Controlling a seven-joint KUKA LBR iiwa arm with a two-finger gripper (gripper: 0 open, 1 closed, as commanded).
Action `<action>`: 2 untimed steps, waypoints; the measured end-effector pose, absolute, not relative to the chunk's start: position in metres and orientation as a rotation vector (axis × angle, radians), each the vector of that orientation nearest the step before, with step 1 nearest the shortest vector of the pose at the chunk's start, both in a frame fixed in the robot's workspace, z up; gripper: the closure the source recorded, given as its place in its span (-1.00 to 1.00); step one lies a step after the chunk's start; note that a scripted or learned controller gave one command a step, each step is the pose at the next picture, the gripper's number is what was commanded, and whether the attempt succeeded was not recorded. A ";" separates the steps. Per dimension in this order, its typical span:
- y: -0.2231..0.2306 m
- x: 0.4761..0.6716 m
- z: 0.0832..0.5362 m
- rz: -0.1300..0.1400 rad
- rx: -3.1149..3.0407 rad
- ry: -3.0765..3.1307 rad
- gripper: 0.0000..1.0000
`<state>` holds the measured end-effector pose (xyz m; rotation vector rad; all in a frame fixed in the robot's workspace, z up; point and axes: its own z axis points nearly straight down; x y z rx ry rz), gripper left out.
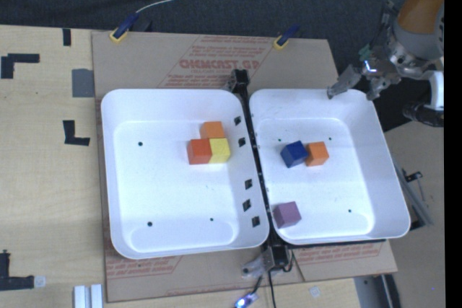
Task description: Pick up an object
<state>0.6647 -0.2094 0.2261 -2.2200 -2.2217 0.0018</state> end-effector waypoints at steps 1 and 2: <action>-0.121 0.626 0.252 -0.002 -2.210 -2.228 -1.00; -0.126 0.627 0.259 0.003 -2.215 -2.224 1.00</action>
